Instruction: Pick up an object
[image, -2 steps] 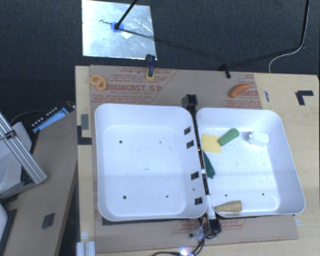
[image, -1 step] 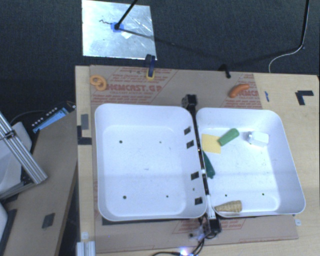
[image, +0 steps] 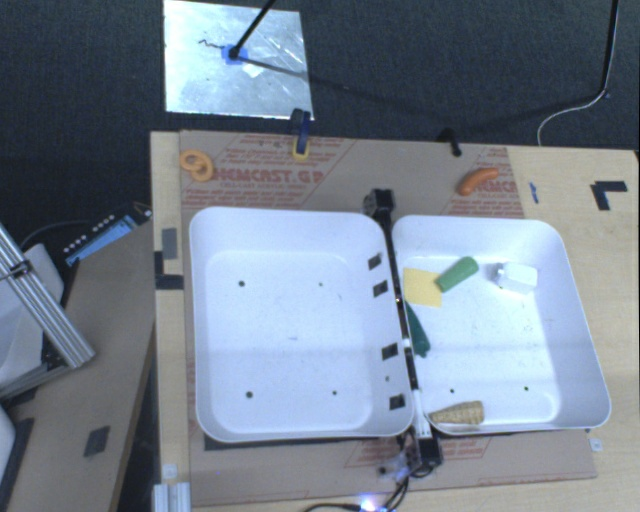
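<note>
Along right bin (image: 560, 330) left edge, dark green stick (image: 416, 331)

Right bin (image: 560, 330): yellow block (image: 422, 288) touching green cylinder (image: 457, 273), white piece (image: 514, 277), dark green stick (image: 416, 331), cone (image: 457, 412).

One fixed camera looks down at a slant from above the bench (image: 330, 165), far enough to take in both bins (image: 290, 225), with the bench's far edge toward twelve o'clock.

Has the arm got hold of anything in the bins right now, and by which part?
Nothing shows as held. The green cylinder, yellow block, white piece and tan cone all lie loose in the right bin.
</note>
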